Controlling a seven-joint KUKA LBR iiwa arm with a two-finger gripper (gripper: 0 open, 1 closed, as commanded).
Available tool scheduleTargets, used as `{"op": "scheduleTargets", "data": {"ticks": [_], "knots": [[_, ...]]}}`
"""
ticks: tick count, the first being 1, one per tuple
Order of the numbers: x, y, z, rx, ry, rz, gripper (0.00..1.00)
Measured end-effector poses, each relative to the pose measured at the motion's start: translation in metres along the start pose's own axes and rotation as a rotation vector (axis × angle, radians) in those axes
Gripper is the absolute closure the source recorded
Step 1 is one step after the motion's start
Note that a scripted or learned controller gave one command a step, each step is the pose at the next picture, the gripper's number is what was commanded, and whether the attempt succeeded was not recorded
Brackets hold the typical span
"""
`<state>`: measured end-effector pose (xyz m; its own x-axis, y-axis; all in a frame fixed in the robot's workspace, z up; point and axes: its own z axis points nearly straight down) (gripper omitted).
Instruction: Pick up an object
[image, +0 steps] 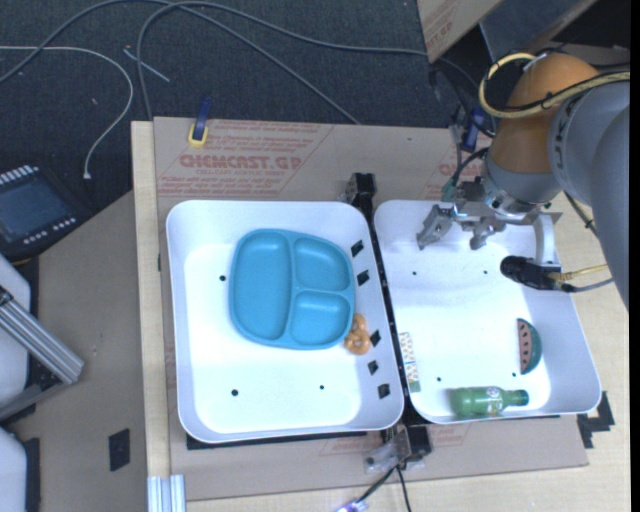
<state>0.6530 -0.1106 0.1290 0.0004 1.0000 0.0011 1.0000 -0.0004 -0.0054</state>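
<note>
In the left bin lies a blue divided plate, flat on the white floor. Just beside its lower right corner, touching it or nearly so, is a small orange-brown object, close to the wall between the bins. In the right bin, a green bottle lies on its side near the front edge, and a watermelon slice lies near the right wall. The gripper hovers over the back of this bin with its two fingers spread apart and nothing between them, well apart from both objects
</note>
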Motion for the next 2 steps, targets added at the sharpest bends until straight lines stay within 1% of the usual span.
{"op": "scheduleTargets", "data": {"ticks": [1, 2], "knots": [[0.001, 0.000, 0.046, 0.000, 0.000, -0.001, 0.00], [0.001, 0.001, 0.032, -0.006, 0.000, 0.000, 1.00]]}}
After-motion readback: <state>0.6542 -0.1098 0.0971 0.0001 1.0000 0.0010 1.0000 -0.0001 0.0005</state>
